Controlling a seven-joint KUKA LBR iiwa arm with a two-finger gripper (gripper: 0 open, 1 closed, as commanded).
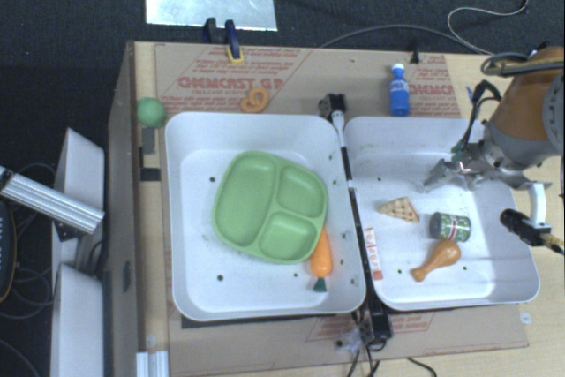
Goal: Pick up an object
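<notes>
The right bin [388,141] holds a pizza slice [400,209], a small green-labelled can [451,226] lying on its side, and a chicken drumstick [438,260]. My gripper [461,169] hangs over the bin's upper right part, above and right of the pizza slice and apart from all three. In the left bin [199,137] a green divided plate [269,206] lies in the middle. An orange carrot [321,257] rests against the plate's lower right rim.
A blue bottle [399,90] stands on the bench behind the right bin. A pretzel [254,99] and a green ball [151,111] lie behind the left bin. A black part [523,227] sticks in over the right bin's right wall.
</notes>
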